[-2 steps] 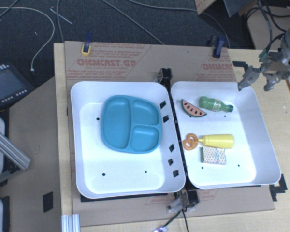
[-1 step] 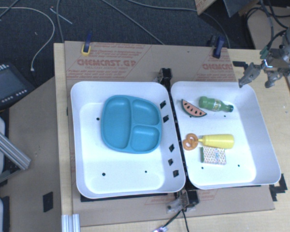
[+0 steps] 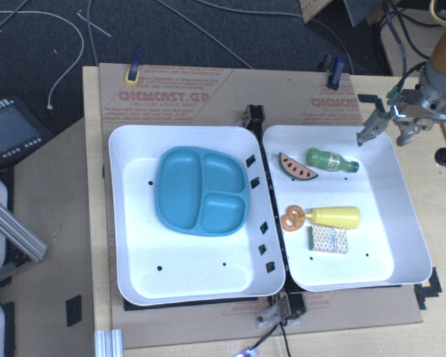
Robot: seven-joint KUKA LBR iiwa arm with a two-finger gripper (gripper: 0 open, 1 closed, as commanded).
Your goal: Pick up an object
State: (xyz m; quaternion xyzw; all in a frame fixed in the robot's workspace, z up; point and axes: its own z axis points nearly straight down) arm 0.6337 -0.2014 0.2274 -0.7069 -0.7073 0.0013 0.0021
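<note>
Green bottle (image 3: 331, 161) in right bin (image 3: 401, 229), pincer (image 3: 390, 129) open

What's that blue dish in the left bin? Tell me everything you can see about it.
The blue plate is a light blue divided plate with rounded corners, smooth like plastic. Raised ridges split it into three compartments: one long one on the left side and two smaller ones on the right. Nothing lies in any of them. It rests flat, right side up and turned a little askew, in the upper middle of the left bin, touching only the bin's white floor.
</note>
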